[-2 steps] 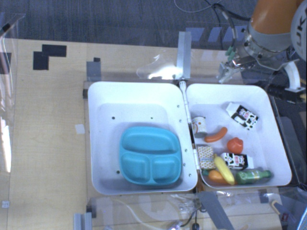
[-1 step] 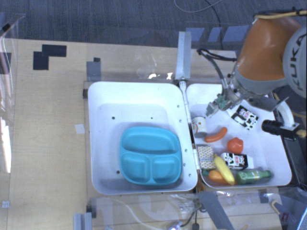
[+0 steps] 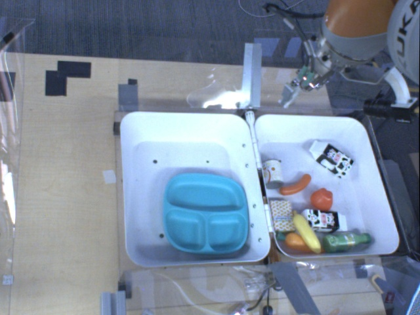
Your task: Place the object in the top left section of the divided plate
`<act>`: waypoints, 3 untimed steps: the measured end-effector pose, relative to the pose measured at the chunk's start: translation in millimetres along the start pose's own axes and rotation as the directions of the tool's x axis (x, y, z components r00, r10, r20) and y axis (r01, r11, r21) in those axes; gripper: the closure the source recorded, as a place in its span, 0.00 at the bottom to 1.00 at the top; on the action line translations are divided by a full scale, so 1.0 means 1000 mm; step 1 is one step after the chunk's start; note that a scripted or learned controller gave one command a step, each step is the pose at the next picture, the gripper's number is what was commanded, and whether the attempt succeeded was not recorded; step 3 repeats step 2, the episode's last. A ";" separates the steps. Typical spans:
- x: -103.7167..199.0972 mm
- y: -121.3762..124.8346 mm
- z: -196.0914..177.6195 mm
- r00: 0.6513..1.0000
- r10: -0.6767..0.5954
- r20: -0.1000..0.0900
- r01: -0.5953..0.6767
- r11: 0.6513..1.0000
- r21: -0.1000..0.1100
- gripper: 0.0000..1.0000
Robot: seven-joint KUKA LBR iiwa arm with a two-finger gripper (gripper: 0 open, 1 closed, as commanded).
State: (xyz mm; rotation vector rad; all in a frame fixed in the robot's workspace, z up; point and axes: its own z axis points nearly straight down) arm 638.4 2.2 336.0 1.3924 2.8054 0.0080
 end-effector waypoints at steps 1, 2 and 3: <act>0.031 -0.042 0.062 0.909 -0.417 -0.003 0.417 0.909 0.001 1.00; 0.031 -0.039 0.049 0.908 -0.418 0.005 0.418 0.908 -0.005 1.00; 0.031 -0.039 0.049 0.908 -0.418 0.005 0.418 0.908 -0.005 1.00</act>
